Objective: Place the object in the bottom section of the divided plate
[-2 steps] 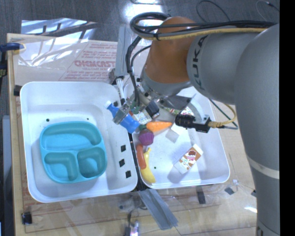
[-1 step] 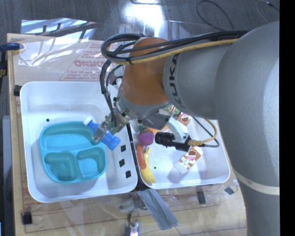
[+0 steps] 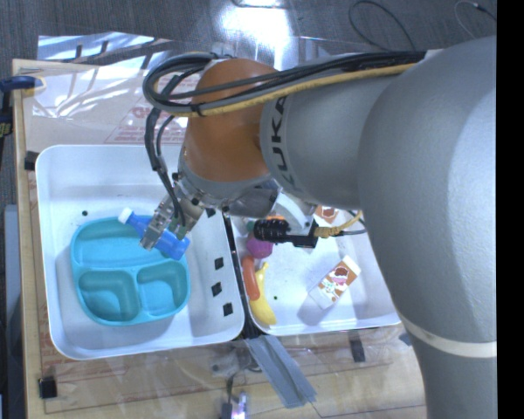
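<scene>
One divided plate (image 3: pixel 122 282), two bins (image 3: pixel 57 190)

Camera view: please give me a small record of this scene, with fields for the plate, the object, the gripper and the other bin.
plate: light blue divided plate with three sections, lying in the left bin
object: blue bottle-like item over the plate's upper right rim
gripper: gripper directly at the blue item; the grasp cannot be told
bottom sections: nothing lies in them
right bin: right bin holds a purple item, an orange and yellow item, a small white carton
</scene>
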